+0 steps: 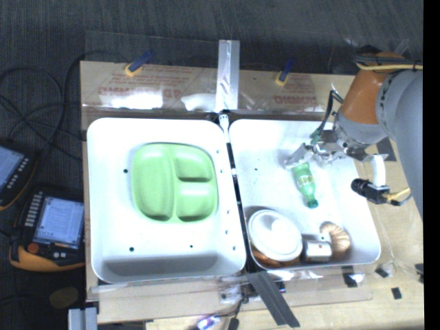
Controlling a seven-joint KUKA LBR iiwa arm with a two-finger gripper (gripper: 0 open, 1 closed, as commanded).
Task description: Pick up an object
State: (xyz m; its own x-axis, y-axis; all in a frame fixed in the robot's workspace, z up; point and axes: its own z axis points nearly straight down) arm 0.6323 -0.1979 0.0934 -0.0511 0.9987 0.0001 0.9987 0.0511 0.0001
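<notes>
Okay, I'm looking down on the right bin (pixel 357 249), and everything hangs off that. The left bin (pixel 103 253) beside it carries a green divided plate (pixel 175 181). My arm's gripper (pixel 301 155) sits low in the right bin's upper middle, just above the green bottle (pixel 304 183), which lies flat and apart from the metal; I can't tell how wide the hand is spread. A white bowl (pixel 275 234) and a tan curved object (pixel 335 236) occupy the near edge.

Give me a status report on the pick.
Claw low in right bin, beside green bottle. Bottle lying flat, not gripped. White bowl nearby, nothing blocking.
</notes>
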